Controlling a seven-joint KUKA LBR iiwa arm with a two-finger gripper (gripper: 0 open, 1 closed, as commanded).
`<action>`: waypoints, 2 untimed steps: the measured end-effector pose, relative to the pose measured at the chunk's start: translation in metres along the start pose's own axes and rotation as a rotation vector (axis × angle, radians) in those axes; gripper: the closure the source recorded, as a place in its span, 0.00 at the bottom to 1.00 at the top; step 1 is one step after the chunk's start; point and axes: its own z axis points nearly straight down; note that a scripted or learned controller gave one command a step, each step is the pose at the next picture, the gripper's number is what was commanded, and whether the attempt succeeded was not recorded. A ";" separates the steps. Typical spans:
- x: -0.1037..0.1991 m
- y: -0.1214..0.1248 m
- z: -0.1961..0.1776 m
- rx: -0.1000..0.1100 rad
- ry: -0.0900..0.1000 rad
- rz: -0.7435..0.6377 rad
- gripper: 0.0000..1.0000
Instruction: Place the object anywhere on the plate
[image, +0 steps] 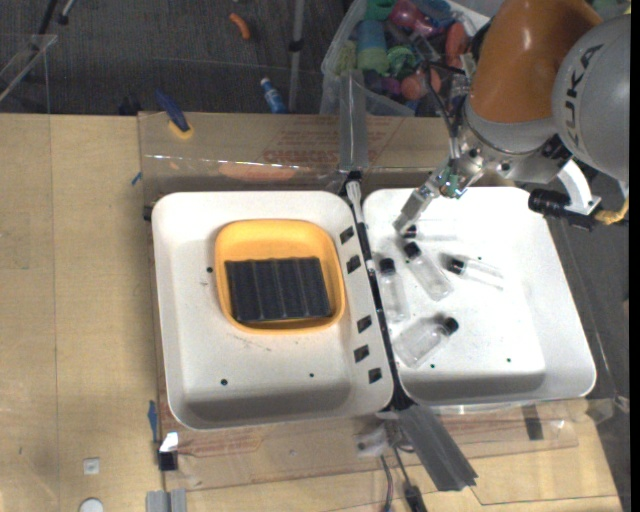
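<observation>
An orange plate lies in the left bin. A black ridged slab rests flat on it, covering most of its middle. My gripper hangs over the far left part of the right bin, just above a small clear bottle with a black cap. Nothing shows in its grasp. Other clear, black-capped bottles lie nearby: one toward the front of the bin, a thin one to the right, and one against the divider.
A raised divider with black clips separates the two bins. The grey arm with its orange band comes in from the upper right over the right bin's back edge. A crate of colourful items stands behind the bins.
</observation>
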 end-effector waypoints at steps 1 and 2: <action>-0.034 -0.035 -0.023 0.000 -0.001 -0.054 0.00; -0.035 -0.034 -0.035 -0.007 -0.005 -0.052 1.00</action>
